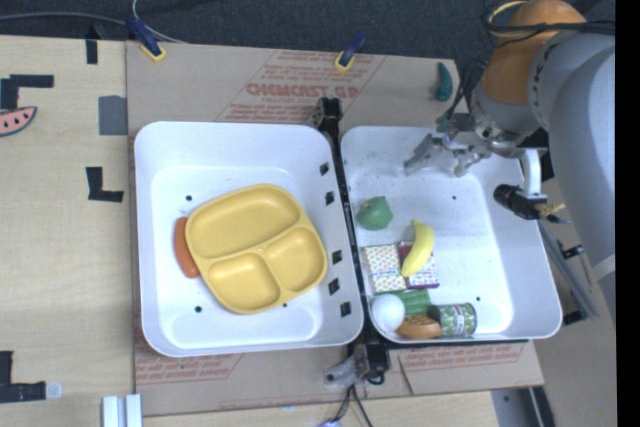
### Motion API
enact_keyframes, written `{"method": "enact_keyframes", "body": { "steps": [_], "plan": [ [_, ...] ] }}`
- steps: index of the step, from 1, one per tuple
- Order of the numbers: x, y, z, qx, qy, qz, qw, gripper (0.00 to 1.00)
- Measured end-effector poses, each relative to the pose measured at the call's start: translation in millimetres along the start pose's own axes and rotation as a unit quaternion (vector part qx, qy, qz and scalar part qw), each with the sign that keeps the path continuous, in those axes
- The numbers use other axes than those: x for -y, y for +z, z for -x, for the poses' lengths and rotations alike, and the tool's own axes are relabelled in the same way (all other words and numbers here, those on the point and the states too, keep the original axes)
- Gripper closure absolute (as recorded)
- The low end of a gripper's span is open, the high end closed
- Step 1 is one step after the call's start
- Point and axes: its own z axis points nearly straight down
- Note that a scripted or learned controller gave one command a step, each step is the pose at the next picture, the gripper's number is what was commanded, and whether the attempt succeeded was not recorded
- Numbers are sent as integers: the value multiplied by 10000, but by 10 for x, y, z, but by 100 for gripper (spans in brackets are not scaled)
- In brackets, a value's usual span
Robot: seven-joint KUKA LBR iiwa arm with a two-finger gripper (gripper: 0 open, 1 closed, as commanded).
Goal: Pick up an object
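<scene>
Hand seemingly open, holding nothing, hovers above the banana, which stands near-upright lengthwise.

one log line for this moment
gripper: open, holds nothing | position: right bin, far end | banana: untouched | pick: not done

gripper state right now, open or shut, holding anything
gripper: open, fingers spread, nothing between them, over the far end of the right bin.
</scene>
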Motion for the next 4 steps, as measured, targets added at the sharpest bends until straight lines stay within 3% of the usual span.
{"method": "enact_keyframes", "body": {
  "steps": [1, 2, 3, 4],
  "plan": [
    [315, 142, -282, 15, 6, 35, 10000, 0],
    [308, 37, -279, 22, 4, 49, 10000, 100],
    [308, 37, -279, 21, 4, 49, 10000, 0],
    [308, -57, -284, 16, 1, 46, 10000, 100]
  ]
}}
